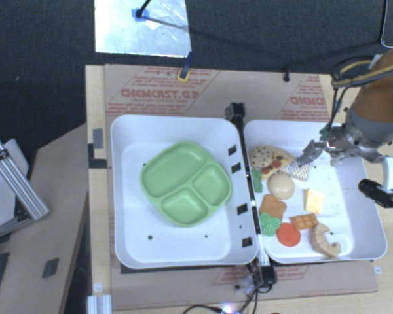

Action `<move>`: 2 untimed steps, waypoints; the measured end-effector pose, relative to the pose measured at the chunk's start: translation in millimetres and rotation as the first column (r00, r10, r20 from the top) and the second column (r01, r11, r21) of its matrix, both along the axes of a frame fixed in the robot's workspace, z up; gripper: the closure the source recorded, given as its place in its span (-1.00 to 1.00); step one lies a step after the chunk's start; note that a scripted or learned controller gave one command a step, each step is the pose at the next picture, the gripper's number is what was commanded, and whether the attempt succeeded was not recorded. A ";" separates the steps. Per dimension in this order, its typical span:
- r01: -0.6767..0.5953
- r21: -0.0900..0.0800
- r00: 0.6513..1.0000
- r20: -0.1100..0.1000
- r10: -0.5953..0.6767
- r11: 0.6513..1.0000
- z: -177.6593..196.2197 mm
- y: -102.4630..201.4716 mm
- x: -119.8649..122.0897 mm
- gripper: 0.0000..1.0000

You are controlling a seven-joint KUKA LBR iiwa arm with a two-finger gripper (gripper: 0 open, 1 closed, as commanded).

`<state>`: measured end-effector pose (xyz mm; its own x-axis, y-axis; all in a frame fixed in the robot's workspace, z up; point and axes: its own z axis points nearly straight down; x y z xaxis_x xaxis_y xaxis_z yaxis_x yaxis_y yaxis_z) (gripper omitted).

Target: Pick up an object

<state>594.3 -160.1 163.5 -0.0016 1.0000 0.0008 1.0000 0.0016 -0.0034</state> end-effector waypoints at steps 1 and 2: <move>-0.003 0.000 1.000 0.001 0.003 1.000 -58.0 8.8 2.6 -1.00; -0.001 -0.001 1.000 0.005 0.001 1.000 -79.1 9.0 3.6 -1.00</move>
<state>597.8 -151.1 84.4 -0.0024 1.0000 -0.0006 1.0000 0.0024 0.0017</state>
